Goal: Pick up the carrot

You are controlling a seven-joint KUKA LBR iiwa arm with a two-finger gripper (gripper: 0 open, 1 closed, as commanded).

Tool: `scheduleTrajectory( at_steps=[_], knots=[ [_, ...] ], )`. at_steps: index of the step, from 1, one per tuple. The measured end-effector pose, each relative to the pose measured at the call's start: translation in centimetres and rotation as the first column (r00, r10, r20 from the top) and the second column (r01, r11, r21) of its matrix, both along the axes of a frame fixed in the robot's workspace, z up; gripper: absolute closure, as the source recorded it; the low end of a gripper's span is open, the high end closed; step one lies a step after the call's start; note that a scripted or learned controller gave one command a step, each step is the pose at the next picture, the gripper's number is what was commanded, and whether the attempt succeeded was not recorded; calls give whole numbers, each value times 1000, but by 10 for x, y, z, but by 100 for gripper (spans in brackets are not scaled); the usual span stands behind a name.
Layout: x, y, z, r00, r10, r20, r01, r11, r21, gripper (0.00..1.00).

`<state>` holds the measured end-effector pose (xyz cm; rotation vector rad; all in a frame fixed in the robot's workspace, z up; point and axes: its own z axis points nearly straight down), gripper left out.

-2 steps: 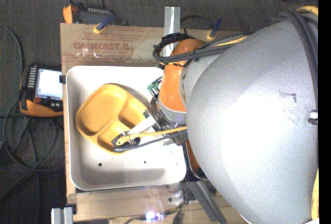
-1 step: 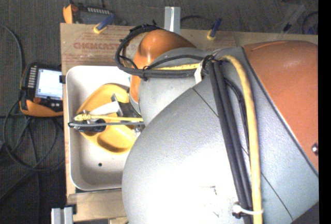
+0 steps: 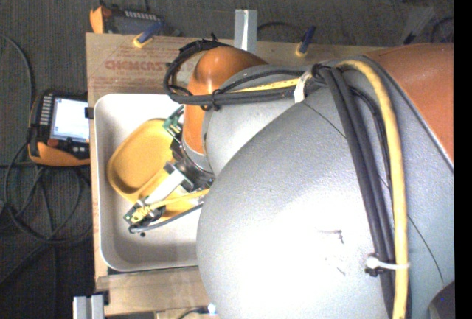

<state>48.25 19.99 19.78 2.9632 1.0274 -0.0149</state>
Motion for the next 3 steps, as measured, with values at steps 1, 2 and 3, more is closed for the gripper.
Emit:
scheduleTrajectory(
  at_steps=[1,2,3],
  knots=[
    [12,32,-21,900,-435,4,435,900,0,100],
    [11,31,-15,902,-432,0,432,902,-7,100],
    [5,5,-105,894,-448,18,448,894,13,100]
  ],
)
